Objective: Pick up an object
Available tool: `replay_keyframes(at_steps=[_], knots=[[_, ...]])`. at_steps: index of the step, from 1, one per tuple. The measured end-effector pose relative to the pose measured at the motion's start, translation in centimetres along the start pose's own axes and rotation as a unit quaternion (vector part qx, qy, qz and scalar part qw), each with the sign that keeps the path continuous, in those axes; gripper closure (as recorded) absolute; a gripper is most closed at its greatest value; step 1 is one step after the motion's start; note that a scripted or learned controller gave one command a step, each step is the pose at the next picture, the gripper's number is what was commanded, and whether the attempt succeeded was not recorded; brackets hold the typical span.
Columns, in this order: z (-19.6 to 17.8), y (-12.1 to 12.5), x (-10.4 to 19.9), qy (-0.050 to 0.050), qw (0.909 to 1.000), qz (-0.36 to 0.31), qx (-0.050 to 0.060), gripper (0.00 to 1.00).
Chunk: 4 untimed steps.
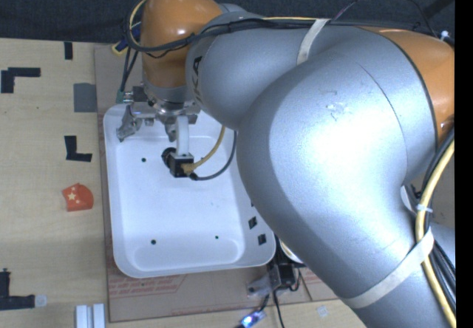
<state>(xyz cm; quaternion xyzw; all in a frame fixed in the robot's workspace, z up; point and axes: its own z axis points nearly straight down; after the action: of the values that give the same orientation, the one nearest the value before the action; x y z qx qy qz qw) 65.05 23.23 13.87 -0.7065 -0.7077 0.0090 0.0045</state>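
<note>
With the jaws hanging spread and empty over the bin (185, 216), I'd centre them on a real target, maybe that orange lump (77, 197) outside, before closing.

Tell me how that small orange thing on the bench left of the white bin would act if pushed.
The orange thing is small, so probably light. Its outline looks lopsided, so it would likely slide on the bench rather than roll away. It is too blurred to judge stiff or soft.
</note>
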Motion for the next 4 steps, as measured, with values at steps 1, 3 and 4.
replay_keyframes(at_steps=[1, 3, 4], knots=[[-32.7, 1.2, -4.6, 0.005, 0.9998, 0.0, -0.019, 0.0], [-16.3, -0.9, 0.1, 0.003, 1.0, -0.001, -0.007, 1.0], [-28.6, 0.5, 0.0, 0.005, 0.9999, -0.001, -0.016, 1.0]])
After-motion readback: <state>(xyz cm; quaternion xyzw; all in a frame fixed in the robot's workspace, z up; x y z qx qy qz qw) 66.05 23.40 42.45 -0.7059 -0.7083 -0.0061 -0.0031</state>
